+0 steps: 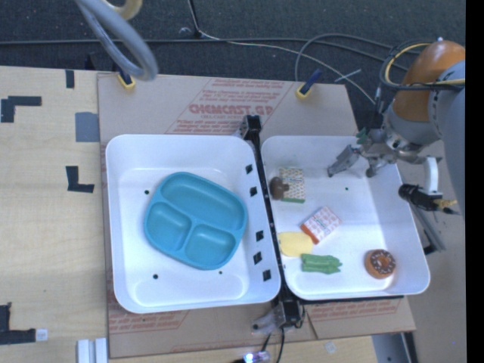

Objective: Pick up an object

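- The hand (357,161), metal fingers spread apart and holding nothing, hangs over the right bin's (401,237) far edge.
- Nearer lie a round glazed donut (380,263), a knobbly green pod (321,263) and a checked box (321,223).
- A smooth blue divided tray (196,220) fills the left bin (125,203).

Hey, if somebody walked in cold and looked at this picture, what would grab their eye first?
Probably the bright blue divided plate, lying alone in the left bin. Next, the small cluster in the right bin: a red and white packet, a yellow piece, a green piece and a brown donut near the front corner. The gripper hangs over that bin's back end, with the arm's orange band above it.
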Controlling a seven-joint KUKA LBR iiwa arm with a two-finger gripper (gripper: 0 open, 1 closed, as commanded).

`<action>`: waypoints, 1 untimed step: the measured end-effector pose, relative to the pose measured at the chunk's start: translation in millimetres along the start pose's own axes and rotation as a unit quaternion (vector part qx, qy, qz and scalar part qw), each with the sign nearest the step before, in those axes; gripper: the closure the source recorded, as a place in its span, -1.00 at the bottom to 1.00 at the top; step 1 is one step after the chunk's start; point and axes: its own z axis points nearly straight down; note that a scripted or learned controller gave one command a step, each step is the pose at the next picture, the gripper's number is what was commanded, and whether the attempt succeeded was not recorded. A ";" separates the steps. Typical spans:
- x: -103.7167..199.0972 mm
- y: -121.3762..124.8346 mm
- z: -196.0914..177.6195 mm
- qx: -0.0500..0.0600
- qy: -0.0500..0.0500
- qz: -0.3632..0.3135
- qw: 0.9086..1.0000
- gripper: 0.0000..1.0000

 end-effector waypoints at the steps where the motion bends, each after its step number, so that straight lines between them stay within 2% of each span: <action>1: 0.5 0.7 36.5 -0.003 -0.001 -0.001 1.000 -1.00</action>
